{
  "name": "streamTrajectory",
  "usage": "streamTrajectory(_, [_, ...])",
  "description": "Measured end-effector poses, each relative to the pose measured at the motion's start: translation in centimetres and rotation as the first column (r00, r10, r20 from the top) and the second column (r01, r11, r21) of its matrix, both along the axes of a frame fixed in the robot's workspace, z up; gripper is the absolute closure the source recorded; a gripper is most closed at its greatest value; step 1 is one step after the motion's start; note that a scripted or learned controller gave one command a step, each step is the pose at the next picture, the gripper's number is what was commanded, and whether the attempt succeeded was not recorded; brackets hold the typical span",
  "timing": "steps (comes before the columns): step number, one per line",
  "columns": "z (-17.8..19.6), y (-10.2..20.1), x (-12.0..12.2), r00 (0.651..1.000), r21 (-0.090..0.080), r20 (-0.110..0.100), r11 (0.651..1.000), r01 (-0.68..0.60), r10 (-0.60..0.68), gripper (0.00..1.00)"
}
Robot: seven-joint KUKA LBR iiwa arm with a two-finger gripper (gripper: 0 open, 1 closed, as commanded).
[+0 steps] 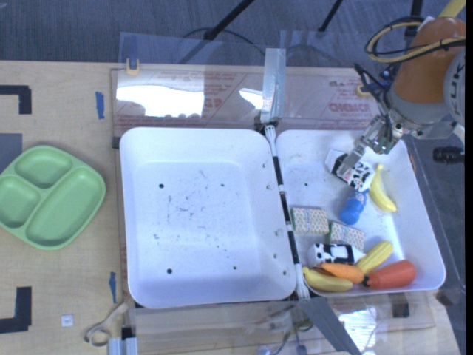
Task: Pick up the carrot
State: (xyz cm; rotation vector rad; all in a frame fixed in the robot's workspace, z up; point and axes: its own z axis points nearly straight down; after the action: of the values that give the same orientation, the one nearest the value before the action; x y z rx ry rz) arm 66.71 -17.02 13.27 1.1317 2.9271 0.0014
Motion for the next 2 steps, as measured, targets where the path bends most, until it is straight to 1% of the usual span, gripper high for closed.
streamTrajectory(1, [-4.3,5.7,-0.8,0.965,-0.003,-0.017,0.965,-0.261,0.261,0.0])
streamTrajectory(2, [-1.8,7.5,-1.1,0.998,0.001,0.002,0.998,0.061,-0.061,0.0])
